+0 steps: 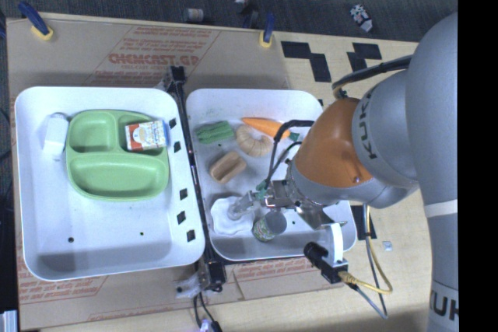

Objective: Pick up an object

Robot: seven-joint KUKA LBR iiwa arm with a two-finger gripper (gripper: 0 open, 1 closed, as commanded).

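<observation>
Clear glass (268,227) under gripper (261,202), right bin's (307,99) near edge.
Glass looks stiff, slick, breakable; take it across the rim. Fingers' state: cannot tell. Beyond: bread roll (227,166), carrot (262,125), green tray (117,175) in the left bin.

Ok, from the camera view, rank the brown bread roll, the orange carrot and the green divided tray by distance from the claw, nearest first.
Claw sits low in the right bin.
1. Brown bread roll, just up-left of it, same bin.
2. Orange carrot, farther up, near that bin's top edge.
3. Green divided tray, across the divider in the left bin.
</observation>
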